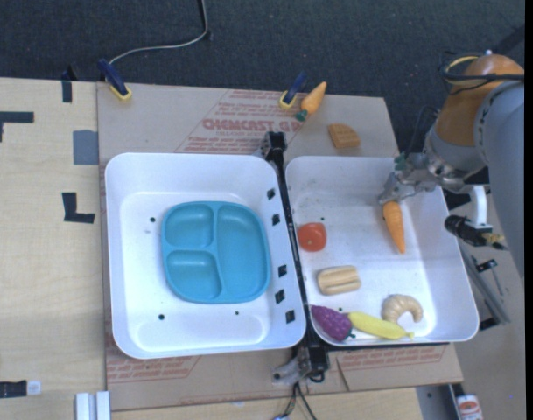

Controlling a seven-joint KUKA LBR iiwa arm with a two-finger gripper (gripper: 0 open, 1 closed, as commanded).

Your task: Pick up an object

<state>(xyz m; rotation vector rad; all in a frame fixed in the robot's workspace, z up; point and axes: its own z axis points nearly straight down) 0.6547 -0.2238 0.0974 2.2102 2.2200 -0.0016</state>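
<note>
TGT: carrot in right bin, upper-right area | AXIS: long, near vertical in view, top end up | REL: gripper directly above top end, touching/just beside | GRIPPER: opening cannot tell, no hold confirmed | NEXT: est. descend along axis.

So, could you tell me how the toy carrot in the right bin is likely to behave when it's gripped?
The carrot looks like smooth, stiff plastic, so it probably won't flex. Its taper may let it slip toward the thin end under the gripper. Being round-sided, it could roll on the right bin floor if nudged.
</note>
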